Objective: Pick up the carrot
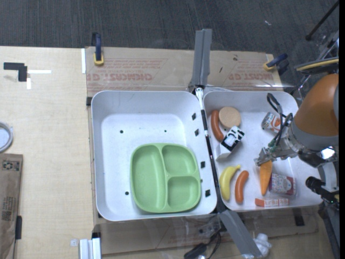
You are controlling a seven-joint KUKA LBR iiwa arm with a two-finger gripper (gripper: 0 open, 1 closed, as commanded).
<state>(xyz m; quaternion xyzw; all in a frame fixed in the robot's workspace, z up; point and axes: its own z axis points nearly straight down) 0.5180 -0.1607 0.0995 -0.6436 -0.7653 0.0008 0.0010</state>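
Carrot (265, 178) is lying in the right bin (253, 98), in the lower right part of the frame, its length running roughly up and down with the broad top end toward the gripper. The gripper (268, 156) is hanging just above that top end, reaching in from the right edge of the frame on the grey arm with its orange band (322, 108); whether it is touching the carrot cannot be told, and its state cannot be made out either, because the metal parts are blurring together there. Just right of the carrot a red-and-white packet (281, 184) is resting, and a flat red-and-white item (274, 202) is lying below both along the bin's lower rim. To the carrot's left a small red sausage (241, 185) and a banana (228, 181) are sitting side by side. Higher in the same bin a longer sausage (216, 124), a round tan disc (229, 116) and a black-and-white object (233, 137) are clustering together. The left bin (108, 112) is holding a green divided plate (166, 177) in its lower half, near the centre of the frame.
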